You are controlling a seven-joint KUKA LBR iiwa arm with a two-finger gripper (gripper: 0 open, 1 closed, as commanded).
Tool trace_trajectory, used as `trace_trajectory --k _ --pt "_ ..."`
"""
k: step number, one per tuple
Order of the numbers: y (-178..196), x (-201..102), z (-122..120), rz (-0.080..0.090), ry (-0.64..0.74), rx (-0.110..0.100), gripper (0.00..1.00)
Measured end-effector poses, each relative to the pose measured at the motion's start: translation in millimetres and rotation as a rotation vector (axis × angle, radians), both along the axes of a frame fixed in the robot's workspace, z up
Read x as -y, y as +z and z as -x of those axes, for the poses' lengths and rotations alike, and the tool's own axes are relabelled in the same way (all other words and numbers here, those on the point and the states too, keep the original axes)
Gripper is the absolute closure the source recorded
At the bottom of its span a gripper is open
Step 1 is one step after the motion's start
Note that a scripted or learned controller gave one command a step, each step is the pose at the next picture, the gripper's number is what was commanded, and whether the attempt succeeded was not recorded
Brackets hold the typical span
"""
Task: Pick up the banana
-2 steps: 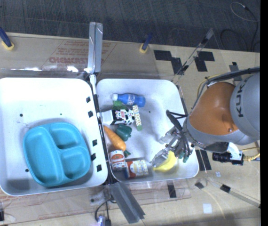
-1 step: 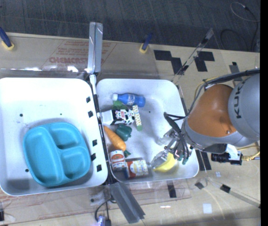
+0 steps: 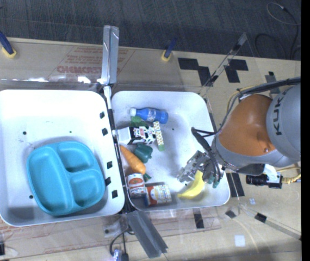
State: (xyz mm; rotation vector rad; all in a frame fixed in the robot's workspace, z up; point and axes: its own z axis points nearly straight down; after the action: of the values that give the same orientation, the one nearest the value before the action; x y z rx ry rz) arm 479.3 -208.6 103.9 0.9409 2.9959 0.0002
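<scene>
The banana [image 3: 194, 187] lies in the right bin [image 3: 198, 103], in its near right corner, close to the bin wall. The gripper [image 3: 197, 166] sits directly over the banana's upper end; whether the banana is between its fingers, and how wide they are spread, cannot be determined from this view.

Risks from this position:
- Wall interference — the banana is tight against the corner, so a finger may strike the bin wall instead of clearing the fruit.
- Slip — the banana is curved and smooth; a grip near one end would probably let it pivot and drop on lift.
- Neighbouring items — a can [image 3: 157, 194] lies just left of the banana, and a sideways correction could push it.

Arm pose: the arm [image 3: 251, 132] reaches in from the right, its orange band above the bin's right rim, with the wrist angled down and leftward into the corner. A tray [image 3: 63, 175] occupies the left bin [image 3: 13, 109], well apart.
</scene>
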Motion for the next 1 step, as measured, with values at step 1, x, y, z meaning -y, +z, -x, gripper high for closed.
trace_trajectory --k 1 --pt "0.0 0.1 0.0 0.0 0.0 0.0 0.0"
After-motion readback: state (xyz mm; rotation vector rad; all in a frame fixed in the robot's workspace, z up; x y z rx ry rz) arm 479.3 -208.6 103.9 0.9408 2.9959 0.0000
